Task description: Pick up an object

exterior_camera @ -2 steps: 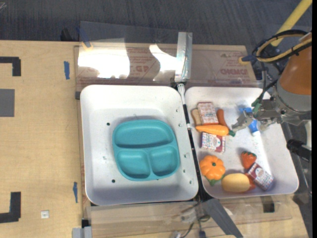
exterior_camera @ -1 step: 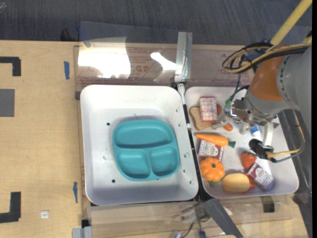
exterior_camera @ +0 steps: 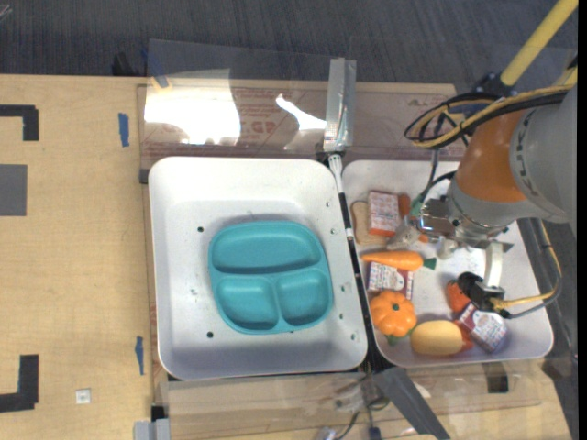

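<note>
Gripper [exterior_camera: 441, 236] half hidden under arm [exterior_camera: 500, 168], beside carrot [exterior_camera: 394, 259] in crowded bin [exterior_camera: 534, 330]

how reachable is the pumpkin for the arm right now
Probably yes: the pumpkin lies uncovered in the right bin, and the arm hangs over that bin. A packet and a yellow fruit sit close beside it, so the fit looks tight.
</note>
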Controlling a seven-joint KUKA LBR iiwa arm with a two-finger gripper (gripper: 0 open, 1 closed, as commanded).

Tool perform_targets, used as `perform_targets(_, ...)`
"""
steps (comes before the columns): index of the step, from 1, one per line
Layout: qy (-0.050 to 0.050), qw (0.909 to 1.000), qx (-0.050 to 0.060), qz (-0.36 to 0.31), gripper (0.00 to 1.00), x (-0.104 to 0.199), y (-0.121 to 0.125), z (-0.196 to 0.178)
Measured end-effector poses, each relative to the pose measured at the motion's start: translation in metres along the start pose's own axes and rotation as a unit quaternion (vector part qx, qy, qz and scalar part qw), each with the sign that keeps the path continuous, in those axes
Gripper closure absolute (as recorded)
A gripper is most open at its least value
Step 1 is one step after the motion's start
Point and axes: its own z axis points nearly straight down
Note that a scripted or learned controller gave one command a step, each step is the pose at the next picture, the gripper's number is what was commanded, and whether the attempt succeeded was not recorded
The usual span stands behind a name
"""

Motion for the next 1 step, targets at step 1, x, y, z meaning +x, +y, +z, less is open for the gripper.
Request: perform_targets(1, 0.000, 1.0000, -0.002, 0.001, 1.00, -0.0010, 0.0022, -0.0107)
